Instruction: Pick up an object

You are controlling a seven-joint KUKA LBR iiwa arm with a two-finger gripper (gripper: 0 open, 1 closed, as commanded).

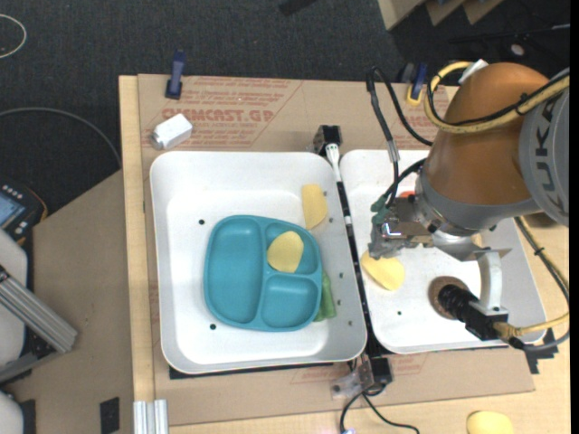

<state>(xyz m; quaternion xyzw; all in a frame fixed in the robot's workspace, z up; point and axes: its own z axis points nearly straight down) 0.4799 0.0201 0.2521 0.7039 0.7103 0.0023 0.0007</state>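
The tool (391,233) hangs over the right bin (412,328), directly above a yellow piece (384,272) lying just below it; whether it is clenched I cannot tell. Red lettering on the desk (217,111) is partly legible: "CAST"

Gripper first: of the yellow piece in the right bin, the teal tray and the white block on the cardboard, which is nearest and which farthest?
From the gripper:
1. Yellow piece, just below it.
2. Teal tray, left bin.
3. White block, far top left.

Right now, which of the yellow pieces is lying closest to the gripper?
The yellow piece in the right bin, just below the gripper. The other two lie in the left bin.
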